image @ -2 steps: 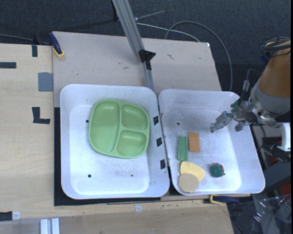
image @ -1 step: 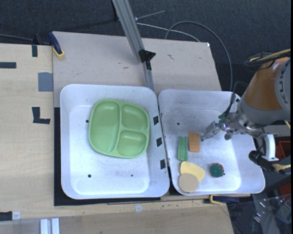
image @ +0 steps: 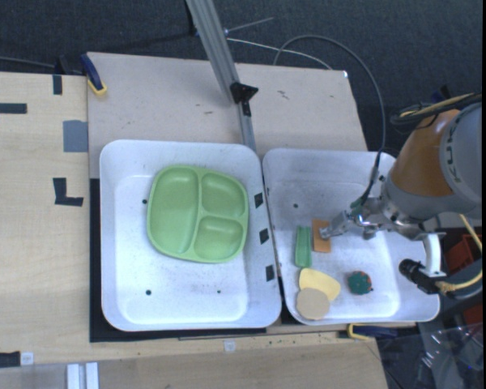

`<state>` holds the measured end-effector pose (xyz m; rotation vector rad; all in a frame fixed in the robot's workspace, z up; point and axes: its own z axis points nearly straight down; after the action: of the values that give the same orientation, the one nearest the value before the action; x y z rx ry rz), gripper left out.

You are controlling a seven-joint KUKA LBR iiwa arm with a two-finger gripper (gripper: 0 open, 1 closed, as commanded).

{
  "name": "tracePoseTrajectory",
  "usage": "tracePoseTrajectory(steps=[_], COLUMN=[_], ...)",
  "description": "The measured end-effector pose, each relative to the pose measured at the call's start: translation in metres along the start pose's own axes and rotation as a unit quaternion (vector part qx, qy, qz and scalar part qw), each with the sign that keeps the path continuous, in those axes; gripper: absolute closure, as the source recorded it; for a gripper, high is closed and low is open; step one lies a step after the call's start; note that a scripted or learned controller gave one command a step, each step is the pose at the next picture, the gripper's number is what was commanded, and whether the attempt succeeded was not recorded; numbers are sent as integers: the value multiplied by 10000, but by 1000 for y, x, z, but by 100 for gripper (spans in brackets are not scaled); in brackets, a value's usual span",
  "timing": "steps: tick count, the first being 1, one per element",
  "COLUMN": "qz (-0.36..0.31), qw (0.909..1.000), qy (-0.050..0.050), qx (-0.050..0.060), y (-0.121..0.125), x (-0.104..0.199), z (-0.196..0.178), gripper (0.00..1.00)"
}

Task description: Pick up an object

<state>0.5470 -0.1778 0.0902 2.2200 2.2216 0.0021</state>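
Pick not yet made.
Two-finger metal gripper [image: 324,233] low over small orange flat block [image: 321,242], beside green rectangular block [image: 303,246]; jaw state indeterminable.

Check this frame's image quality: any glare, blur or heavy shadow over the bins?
Camera view: lighting is even and soft; the green plate is sharp and the right bin shows no harsh glare; the gripper looks slightly soft, casting only a faint shadow by the orange block.

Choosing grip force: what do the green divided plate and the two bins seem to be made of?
Green divided plate: likely moulded plastic, going by its matte, uniform colour and rounded compartment ridges. Left bin and right bin: apparently thin white plastic or coated metal, smooth, scuffed and speckled; the view leaves it open.
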Motion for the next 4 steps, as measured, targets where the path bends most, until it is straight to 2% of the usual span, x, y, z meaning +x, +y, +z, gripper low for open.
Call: tracePoseTrajectory(steps=[1, 3, 4], qz=[-9, -6, -6], qw=[10000, 10000, 10000], qy=[-2, -13, -9], qx=[-8, -22, -12], y=[1, 1, 2], x=[0, -6, -6], z=[-12, -137, -181], gripper=[100, 100, 100])
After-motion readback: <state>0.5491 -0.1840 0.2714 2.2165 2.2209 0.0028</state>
